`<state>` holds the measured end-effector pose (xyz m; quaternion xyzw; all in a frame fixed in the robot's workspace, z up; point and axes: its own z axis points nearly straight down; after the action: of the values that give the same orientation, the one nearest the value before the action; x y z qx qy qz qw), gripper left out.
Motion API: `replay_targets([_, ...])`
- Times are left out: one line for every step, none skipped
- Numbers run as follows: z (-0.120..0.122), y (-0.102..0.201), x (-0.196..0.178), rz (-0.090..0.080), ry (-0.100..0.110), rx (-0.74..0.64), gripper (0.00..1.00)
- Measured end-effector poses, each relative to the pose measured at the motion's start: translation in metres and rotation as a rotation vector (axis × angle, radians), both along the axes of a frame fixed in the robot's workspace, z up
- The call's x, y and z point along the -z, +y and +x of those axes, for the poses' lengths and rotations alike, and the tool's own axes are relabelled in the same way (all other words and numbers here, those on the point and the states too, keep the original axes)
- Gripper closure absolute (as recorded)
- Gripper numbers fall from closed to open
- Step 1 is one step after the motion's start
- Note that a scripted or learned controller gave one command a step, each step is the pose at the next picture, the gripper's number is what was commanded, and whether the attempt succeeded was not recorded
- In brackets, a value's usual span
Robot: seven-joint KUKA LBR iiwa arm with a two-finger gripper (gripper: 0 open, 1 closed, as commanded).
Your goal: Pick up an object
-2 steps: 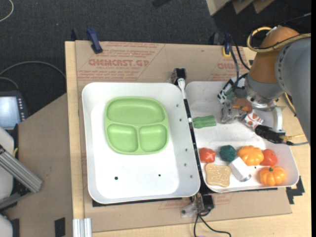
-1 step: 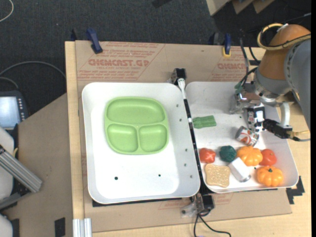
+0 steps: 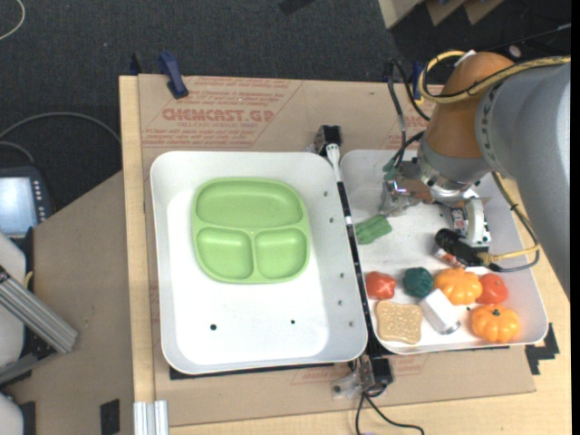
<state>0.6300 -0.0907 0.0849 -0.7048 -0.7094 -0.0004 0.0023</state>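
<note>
- The arm's grey bulk hides the upper right of the right bin.
- The gripper hangs over that bin's left part, just above a green piece; whether it is apart or together cannot be told.
- Along the bin's near edge cluster a red item, dark green item, bread slice, white block and two small orange pumpkins.
- The left bin carries a green divided plate.
</note>
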Motion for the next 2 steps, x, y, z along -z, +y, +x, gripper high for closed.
replay_targets([-0.027,-0.019,-0.063,-0.005,-0.005,0.008,1.00])
replay_targets([-0.058,0.053,-0.102,0.000,-0.002,0.000,1.00])
